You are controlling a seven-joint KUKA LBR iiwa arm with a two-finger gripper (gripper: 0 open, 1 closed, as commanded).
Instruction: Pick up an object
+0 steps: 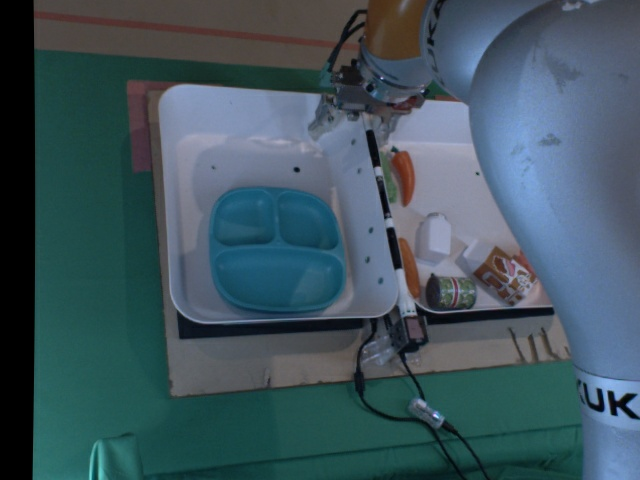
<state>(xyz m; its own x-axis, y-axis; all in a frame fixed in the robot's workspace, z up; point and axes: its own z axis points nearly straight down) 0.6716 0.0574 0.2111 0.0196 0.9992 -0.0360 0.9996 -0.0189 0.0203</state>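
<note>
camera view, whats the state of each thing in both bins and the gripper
teal divided plate: lying flat, right way up, in the left bin
carrot: lying in the right bin
can: on its side
white carton: upright
printed box: tipped over
gripper: above the bins' far end
</note>
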